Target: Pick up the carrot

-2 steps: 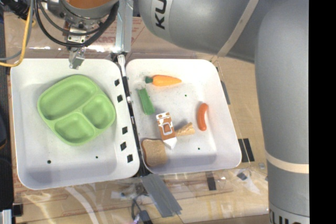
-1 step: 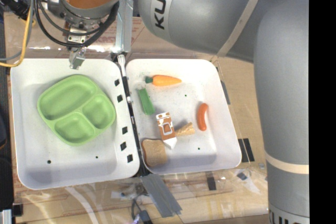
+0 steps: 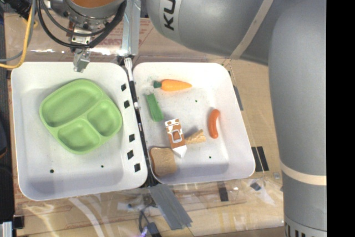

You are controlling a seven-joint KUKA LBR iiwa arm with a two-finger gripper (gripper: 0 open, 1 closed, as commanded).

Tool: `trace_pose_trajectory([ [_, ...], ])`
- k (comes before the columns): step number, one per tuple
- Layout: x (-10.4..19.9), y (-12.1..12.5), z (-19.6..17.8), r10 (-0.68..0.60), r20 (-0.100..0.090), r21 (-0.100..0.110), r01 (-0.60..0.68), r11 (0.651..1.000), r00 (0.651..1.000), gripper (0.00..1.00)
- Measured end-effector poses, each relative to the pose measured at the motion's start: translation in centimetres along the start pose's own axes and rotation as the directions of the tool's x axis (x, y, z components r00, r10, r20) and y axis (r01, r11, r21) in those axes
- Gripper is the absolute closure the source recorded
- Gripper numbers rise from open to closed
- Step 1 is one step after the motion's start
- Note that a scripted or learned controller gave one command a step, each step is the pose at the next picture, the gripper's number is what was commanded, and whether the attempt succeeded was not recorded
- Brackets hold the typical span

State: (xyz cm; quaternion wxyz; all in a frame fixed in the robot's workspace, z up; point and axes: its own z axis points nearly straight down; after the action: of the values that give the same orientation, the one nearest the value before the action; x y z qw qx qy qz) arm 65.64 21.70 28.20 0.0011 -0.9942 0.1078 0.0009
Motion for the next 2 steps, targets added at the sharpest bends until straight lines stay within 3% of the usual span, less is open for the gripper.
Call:
trace_pose_trajectory([
  [1,-0.03,0.02,0.25,0.052,0.003,-0.004,-0.052,0.999,0.999,1.00],
  [2,-0.12,-0.22,-0.63,-0.019,0.000,0.001,0.019,1.000,1.000,1.00],
])
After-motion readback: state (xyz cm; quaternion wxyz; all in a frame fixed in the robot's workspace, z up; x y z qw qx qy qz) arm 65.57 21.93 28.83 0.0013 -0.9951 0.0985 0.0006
